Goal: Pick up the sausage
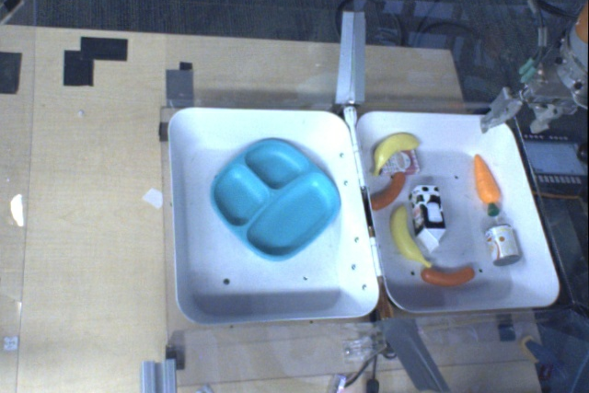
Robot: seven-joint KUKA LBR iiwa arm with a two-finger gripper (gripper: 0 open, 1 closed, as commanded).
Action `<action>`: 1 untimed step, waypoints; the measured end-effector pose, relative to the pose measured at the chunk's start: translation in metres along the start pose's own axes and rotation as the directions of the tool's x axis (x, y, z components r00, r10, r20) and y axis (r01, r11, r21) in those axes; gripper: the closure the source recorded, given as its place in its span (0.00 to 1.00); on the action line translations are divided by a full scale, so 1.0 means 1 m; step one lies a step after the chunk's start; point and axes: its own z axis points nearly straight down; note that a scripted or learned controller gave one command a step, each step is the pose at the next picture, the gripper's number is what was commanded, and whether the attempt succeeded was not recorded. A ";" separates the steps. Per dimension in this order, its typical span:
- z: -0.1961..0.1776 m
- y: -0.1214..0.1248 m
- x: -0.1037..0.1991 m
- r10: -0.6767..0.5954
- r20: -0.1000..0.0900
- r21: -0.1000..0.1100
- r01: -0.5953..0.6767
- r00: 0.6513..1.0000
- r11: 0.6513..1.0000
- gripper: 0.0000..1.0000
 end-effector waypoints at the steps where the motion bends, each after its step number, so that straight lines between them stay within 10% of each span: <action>1: 0.173 -0.034 -0.010 -0.083 0.000 -0.002 0.083 0.997 0.997 0.00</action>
